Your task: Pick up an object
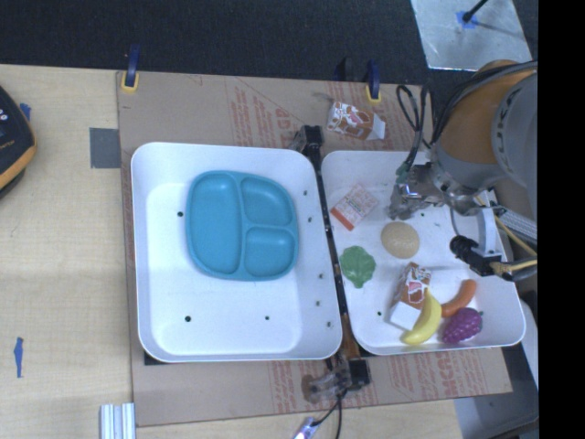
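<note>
The grey arm's metal claw (409,198) hangs over the right shallow white bin (512,335) at about twelve o'clock; I cannot tell how it stands. Just below it lies a round beige bun (400,240), apart from it. Toward five o'clock sit a yellow plastic banana (422,321), a purple grape bunch (462,325) and an orange carrot (460,294) (all close together). The left white bin (155,332) on the tabletop (55,273) carries a blue divided plate (242,224).

Snack packet (356,121) beyond the bins
</note>
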`<state>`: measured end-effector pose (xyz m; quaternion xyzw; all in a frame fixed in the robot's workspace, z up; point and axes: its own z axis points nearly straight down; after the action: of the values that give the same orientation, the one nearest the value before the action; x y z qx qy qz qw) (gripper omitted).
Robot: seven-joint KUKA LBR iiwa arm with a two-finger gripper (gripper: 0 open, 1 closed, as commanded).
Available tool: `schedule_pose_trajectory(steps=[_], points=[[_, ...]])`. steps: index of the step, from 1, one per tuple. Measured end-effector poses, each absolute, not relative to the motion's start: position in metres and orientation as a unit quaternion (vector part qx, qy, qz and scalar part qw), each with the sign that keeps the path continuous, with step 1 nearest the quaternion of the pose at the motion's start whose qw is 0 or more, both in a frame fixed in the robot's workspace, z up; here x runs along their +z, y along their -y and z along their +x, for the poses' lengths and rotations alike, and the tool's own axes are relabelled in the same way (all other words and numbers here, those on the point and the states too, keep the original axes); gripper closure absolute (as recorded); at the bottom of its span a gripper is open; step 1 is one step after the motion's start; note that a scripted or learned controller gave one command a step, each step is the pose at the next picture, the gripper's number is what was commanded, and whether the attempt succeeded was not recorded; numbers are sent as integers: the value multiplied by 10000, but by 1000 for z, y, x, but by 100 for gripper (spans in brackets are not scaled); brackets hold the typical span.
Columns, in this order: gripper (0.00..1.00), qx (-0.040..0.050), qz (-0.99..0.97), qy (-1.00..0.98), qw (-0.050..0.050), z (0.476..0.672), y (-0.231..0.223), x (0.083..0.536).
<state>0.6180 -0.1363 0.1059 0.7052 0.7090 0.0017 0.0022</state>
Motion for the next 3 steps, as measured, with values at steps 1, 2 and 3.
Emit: schedule_pose_trajectory(steps=[1,2,3], points=[[100,14,7048,-7094,20,618,137,116],[100,13,7044,-7098,21,618,138,127],[100,11,7039,-7103,24,619,139,137]])
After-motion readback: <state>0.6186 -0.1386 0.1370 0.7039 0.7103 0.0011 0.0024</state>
